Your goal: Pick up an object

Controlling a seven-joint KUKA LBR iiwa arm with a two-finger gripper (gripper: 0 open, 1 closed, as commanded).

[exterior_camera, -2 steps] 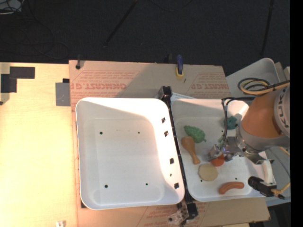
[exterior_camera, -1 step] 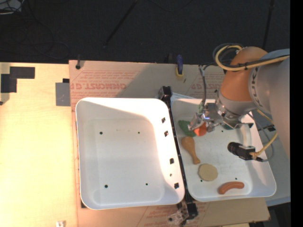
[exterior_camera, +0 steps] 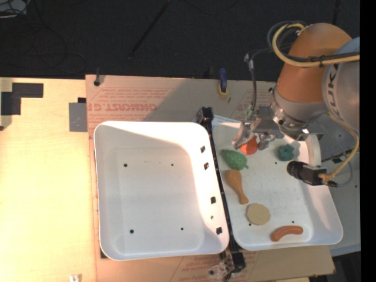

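My gripper (exterior_camera: 251, 142) hangs over the far left part of the right bin (exterior_camera: 320, 216), below the orange band on the arm. A small red object (exterior_camera: 251, 148) sits between its two metal fingers, which are closed against it. I cannot tell whether the red object still touches the bin floor. A green leafy piece (exterior_camera: 233, 158) lies just in front and to the left of the gripper. A teal lump (exterior_camera: 286, 152) lies to its right.
The right bin also holds a tan drumstick (exterior_camera: 237, 184), a round beige disc (exterior_camera: 258, 214) and an orange-brown sausage (exterior_camera: 286, 232) near the front edge. A black hose end (exterior_camera: 303, 172) hangs over that bin's right side. The left bin (exterior_camera: 111, 157) stands alongside.
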